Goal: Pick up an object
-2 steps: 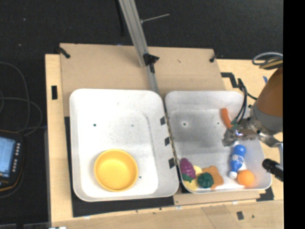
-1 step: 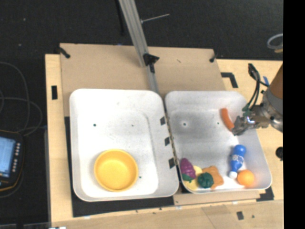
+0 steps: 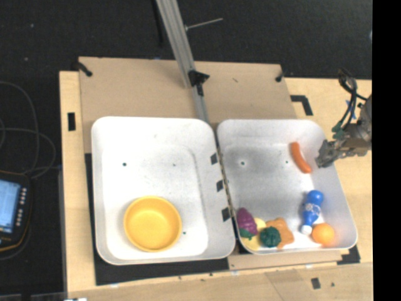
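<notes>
The right bin (image 3: 269,180) holds an orange sausage-shaped piece (image 3: 300,157) near its upper right. Along its front edge lie a blue and white bottle figure (image 3: 311,209), an orange ball (image 3: 323,234), a purple piece (image 3: 245,222), a dark green piece (image 3: 270,236) and an orange block (image 3: 283,229). A yellow bowl (image 3: 152,223) sits in the front of the left bin (image 3: 150,162). My gripper (image 3: 328,153) hangs at the right rim of the right bin, just right of the orange sausage piece and apart from it.
A grey metal pole (image 3: 180,42) slants from the top down to the gap between the bins. A tablet-like pendant (image 3: 11,209) lies at the far left on the dark floor. Cables run behind the gripper at the right edge.
</notes>
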Controlling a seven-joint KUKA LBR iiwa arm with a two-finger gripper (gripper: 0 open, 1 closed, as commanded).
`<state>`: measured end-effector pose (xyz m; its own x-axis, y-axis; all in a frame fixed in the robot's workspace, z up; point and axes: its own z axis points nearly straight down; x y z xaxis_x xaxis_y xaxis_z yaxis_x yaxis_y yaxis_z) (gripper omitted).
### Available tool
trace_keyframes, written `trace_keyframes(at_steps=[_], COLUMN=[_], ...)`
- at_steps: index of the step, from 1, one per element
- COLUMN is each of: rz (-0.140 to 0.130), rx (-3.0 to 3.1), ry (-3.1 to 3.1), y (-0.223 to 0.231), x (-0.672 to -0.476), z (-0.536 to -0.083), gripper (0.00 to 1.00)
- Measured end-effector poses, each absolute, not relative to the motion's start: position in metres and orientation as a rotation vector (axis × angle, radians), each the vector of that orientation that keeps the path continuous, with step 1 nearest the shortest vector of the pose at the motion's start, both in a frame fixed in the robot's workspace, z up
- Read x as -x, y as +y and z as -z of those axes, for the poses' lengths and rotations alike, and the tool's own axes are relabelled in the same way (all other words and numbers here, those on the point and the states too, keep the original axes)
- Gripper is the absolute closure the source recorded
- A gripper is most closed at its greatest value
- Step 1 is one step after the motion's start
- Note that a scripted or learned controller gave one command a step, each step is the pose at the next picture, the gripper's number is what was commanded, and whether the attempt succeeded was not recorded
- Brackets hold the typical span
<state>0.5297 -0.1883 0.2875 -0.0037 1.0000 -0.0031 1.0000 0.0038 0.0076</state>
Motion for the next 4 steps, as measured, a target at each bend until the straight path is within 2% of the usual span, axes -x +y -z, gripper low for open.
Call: trace_keyframes(at_steps=[1,3,4], rz=[-0.004,0.001,-0.003], rx=[-2.211,-2.216,-2.213], ry=[2.228,2.229,2.23], y=[-0.131,-0.04,0.015], x=[-0.537,-0.555,-0.557], z=[-0.291,-0.266,-0.269], gripper=[1.0,1.0,1.0])
